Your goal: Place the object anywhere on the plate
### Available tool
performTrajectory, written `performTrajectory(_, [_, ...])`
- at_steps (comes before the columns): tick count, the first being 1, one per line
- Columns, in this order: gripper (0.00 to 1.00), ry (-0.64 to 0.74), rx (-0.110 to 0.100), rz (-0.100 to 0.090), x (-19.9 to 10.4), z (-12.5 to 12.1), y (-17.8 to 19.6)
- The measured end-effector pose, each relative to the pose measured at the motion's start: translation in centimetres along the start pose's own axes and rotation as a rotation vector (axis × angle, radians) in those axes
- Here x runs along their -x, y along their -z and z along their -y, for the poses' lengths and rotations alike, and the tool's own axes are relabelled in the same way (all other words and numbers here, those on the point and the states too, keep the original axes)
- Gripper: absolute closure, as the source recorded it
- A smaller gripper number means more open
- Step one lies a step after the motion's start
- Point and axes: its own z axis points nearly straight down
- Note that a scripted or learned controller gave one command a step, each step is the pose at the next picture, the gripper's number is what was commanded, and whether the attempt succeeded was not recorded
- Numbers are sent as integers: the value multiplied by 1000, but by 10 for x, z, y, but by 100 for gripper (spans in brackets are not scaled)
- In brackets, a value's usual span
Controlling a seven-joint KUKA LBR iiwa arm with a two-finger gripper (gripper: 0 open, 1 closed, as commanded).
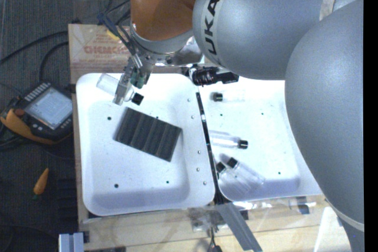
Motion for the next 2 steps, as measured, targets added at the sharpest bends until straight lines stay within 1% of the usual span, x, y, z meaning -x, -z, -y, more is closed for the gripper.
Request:
performTrajectory(1, [100,148,1,3,46,-33,46])
performTrajectory(2, [100,161,1,1,-69,22,85])
